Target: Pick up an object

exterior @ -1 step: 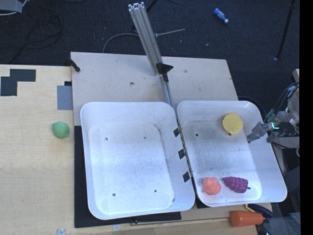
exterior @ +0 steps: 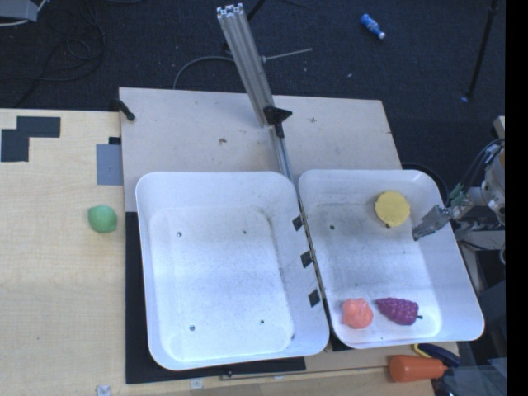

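On the far left lies a pale wooden table top (exterior: pixel 49 254) with dark grey patches, and a small green ball (exterior: pixel 102 219) sits on it. Next comes a light board (exterior: pixel 198 130) with the two white bins on it. The left bin (exterior: pixel 157 192) has only small dark specks on its floor. A long metal bar (exterior: pixel 252 64) slants up from between the bins toward the top, over a dark floor (exterior: pixel 412 73) with black cables and a little blue thing (exterior: pixel 372 26).

The right bin (exterior: pixel 429 184) holds three toys: a yellow round one (exterior: pixel 392 209) near the back, and a pink-orange one (exterior: pixel 356 313) just beside a purple bunch of grapes (exterior: pixel 398 309) at the front. The gripper (exterior: pixel 431 221) sits at the bin's right rim, just right of the yellow toy, with nothing in it; I cannot tell if it is spread or closed. An orange thing (exterior: pixel 417 368) lies below the bin.
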